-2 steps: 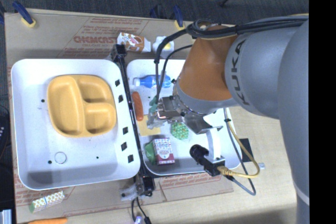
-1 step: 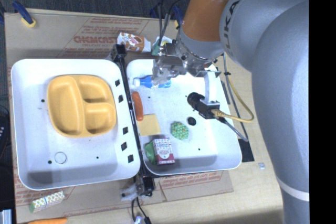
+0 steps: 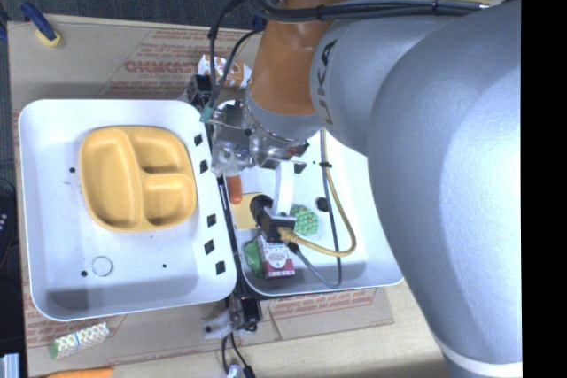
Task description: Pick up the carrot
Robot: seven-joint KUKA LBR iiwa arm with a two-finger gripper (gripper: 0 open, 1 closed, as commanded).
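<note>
A: You see the big grey arm with its orange band [image 3: 292, 49] over the right shallow white plastic bin [image 3: 372, 266]?

B: Yes. Its gripper [image 3: 232, 157] hangs just above the small orange carrot [image 3: 235, 189], long axis running up-down by the left wall. You can't tell the fingers' state

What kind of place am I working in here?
Likely a robot lab bench: two white bins side by side on cardboard, toy items like the carrot, and a yellow divided tray.
</note>
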